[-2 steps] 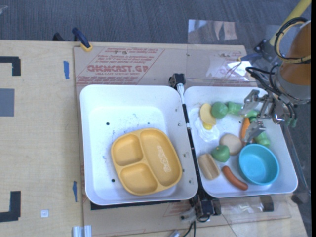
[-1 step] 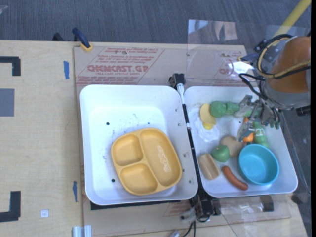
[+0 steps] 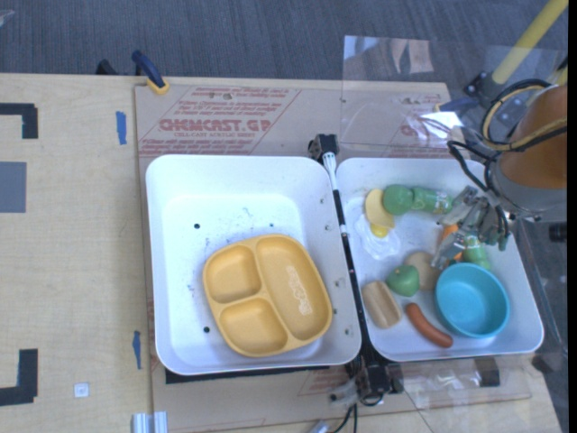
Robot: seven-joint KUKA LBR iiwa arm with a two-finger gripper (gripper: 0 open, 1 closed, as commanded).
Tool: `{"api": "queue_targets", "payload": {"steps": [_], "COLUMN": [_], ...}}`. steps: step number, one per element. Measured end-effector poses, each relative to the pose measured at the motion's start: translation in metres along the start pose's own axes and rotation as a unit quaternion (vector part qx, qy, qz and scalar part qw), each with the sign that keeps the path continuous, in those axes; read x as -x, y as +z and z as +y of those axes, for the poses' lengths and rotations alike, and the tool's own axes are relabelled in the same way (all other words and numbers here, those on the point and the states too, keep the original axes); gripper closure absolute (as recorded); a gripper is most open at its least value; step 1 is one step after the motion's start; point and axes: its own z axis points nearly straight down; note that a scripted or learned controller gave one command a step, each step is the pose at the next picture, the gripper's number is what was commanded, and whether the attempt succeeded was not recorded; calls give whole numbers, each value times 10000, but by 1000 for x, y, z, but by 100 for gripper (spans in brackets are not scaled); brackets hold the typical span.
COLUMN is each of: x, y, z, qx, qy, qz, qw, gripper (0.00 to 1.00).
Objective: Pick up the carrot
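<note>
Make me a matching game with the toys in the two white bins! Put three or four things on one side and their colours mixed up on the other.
Things:
1. divided plate in the left bin
2. bowl in the right bin
3. sausage beside the bowl
4. pear-shaped toy at the far end of the right bin

Colours:
A. green
B. yellow
C. reddish orange
D. blue

Pairs: 1-B, 2-D, 3-C, 4-A

Dark grey carpet floor (image 3: 225, 16), pale wooden bench (image 3: 63, 269)
</note>
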Motion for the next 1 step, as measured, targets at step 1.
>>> {"api": "queue_targets", "payload": {"steps": [1], "x": [3], "y": [-11], "z": [1], "qx": [-3], "qy": [-23], "qz": [-52], "qw": [10000], "gripper": [100]}}
